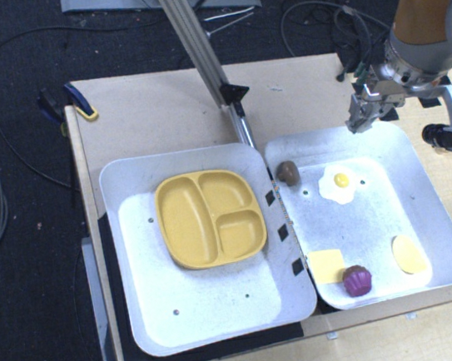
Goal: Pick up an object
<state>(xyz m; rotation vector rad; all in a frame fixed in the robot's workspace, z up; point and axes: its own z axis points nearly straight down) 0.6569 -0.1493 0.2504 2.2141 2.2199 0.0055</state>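
Note:
The right bin holds several small items: a brown round piece near its top left corner, a toy fried egg, a yellow square slice, a purple lump and a pale yellow oval. My gripper hangs over the bin's far rim at the upper right, well apart from the egg and every other item. Nothing is seen between its fingers.
The left bin carries a yellow divided plate. A slanted metal pole runs down to the gap between the bins. Cables lie on the dark floor beyond the bench.

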